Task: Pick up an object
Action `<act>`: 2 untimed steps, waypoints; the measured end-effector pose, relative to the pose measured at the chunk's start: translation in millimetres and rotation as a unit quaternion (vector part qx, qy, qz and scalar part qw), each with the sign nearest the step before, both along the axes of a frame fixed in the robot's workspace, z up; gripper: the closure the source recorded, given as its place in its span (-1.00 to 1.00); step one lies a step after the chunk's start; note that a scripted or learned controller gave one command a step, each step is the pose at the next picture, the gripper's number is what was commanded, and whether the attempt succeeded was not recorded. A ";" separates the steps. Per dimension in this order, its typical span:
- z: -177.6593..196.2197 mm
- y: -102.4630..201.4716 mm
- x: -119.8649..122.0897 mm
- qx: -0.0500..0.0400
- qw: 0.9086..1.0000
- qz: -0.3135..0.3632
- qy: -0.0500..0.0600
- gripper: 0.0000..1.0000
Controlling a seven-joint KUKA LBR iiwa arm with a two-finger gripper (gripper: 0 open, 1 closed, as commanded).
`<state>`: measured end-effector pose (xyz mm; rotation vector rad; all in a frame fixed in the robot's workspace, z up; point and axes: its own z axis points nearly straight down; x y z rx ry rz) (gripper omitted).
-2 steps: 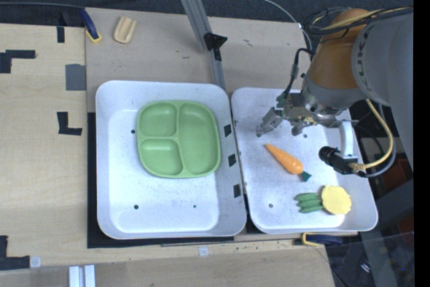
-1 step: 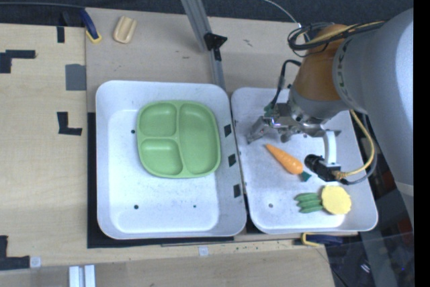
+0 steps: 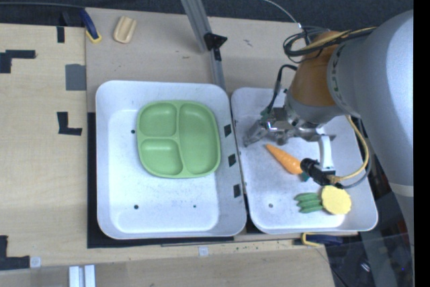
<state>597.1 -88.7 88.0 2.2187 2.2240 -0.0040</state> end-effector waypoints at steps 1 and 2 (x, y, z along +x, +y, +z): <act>10.6 0.7 0.0 0.001 1.000 0.000 0.000 1.00; 72.4 -4.4 -0.1 0.001 1.000 -0.001 -0.003 1.00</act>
